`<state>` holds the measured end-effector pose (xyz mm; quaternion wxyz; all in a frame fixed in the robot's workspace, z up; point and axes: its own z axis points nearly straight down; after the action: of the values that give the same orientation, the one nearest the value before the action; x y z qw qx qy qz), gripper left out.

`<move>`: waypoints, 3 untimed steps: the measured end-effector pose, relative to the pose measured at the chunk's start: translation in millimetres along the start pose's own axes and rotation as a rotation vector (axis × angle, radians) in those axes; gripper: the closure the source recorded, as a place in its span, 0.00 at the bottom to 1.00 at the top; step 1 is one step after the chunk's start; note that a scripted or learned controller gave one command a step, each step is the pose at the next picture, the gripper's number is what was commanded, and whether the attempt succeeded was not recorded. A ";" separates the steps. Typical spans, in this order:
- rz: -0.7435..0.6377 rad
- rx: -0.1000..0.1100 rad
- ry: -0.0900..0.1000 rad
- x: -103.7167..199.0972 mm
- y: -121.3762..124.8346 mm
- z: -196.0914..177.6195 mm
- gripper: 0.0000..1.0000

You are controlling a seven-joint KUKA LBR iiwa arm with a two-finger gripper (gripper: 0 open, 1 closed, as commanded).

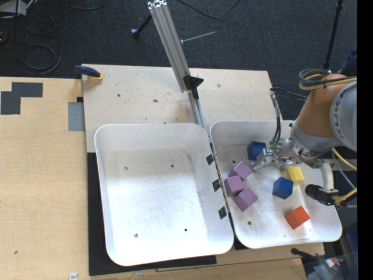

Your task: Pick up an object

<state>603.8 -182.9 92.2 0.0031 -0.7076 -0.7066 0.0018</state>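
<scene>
Your bench holds two shallow white plastic bins side by side on a pale wooden top.

1. Left white bin (116,137): bare floor with a few dark specks.
2. Right white bin (326,233): carries every block listed below.
3. Dark blue cube (256,150): near the right bin's far edge, just beside the gripper's tip.
4. Three purple cubes: one (241,170) nearest the gripper, one (233,184) just below it toward the bin's left wall, one (246,198) nearer the front; the three sit clustered, touching or nearly so.
5. Yellow cube (295,174): toward the bin's right side, below the wrist, close to item 6.
6. Second blue cube (282,188): about mid-bin, just beside the yellow one on its front-left.
7. Orange-red cube (298,217): alone toward the bin's front right corner, apart from the rest.
8. Grey arm with an orange band (317,112): enters over the right bin's right edge and far corner.
9. Two-finger gripper (265,158): low in the right bin between the dark blue cube and the top purple cube. You see thin metal parts there, but you cannot tell whether the pincer is spread or pressed together, and no block is seen between it.
10. Slanted aluminium bar (172,42): runs from the far floor down to the divide between the bins.
11. Blue and yellow clamp (88,72): at the bench's far left corner.
</scene>
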 end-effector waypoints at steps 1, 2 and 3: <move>0.004 -0.004 -0.001 -1.2 1.0 -13.2 1.00; -0.003 -0.009 -0.002 4.1 4.4 -57.8 1.00; -0.004 -0.010 -0.002 11.9 2.7 -105.1 1.00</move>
<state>607.2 -171.3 197.3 -0.0012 -0.7064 -0.7079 -0.0009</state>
